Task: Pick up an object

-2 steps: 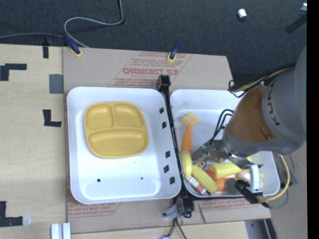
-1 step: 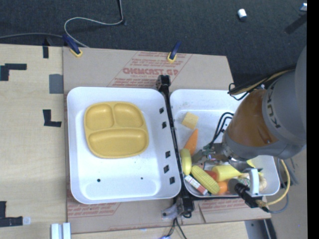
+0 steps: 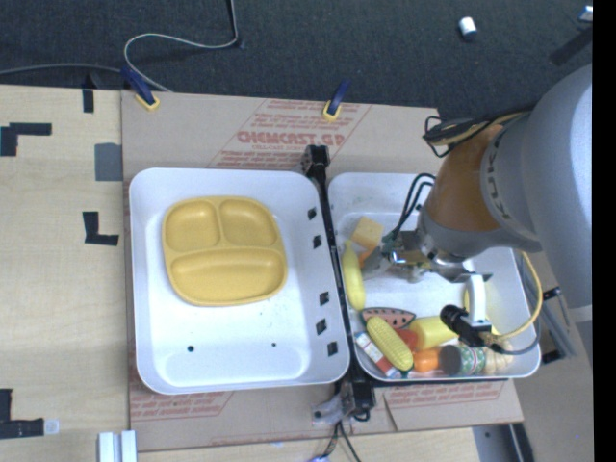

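Two white bins side by side on the desk point(image 3: 58, 258). In the left bin point(image 3: 144, 287), a yellow divided plate point(image 3: 226, 250), upright and flat. In the right bin point(image 3: 525, 296), a heap of toy food: a banana point(image 3: 352, 279) along the divider, a yellow wedge point(image 3: 366, 233) just above it, a watermelon slice point(image 3: 388, 315), a corn cob point(image 3: 389, 343) and a carrot point(image 3: 449, 358) near the front wall. Gripper point(image 3: 402, 255) low over the right bin, near the wedge and banana; cannot tell how wide, nothing visibly held.
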Action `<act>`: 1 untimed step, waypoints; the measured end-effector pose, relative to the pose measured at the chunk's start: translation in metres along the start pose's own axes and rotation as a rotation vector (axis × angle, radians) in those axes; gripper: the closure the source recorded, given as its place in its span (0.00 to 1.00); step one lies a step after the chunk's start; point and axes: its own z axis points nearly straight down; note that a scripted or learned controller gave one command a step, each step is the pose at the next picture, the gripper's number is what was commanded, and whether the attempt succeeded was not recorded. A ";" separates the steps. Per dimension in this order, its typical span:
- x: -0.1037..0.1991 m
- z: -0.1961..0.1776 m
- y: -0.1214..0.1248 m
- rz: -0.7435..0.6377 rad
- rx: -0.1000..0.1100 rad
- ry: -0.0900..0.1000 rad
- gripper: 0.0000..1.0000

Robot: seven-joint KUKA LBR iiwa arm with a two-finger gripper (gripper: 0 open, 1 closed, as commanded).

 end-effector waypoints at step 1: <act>0.000 0.000 -0.040 0.001 0.002 0.000 0.00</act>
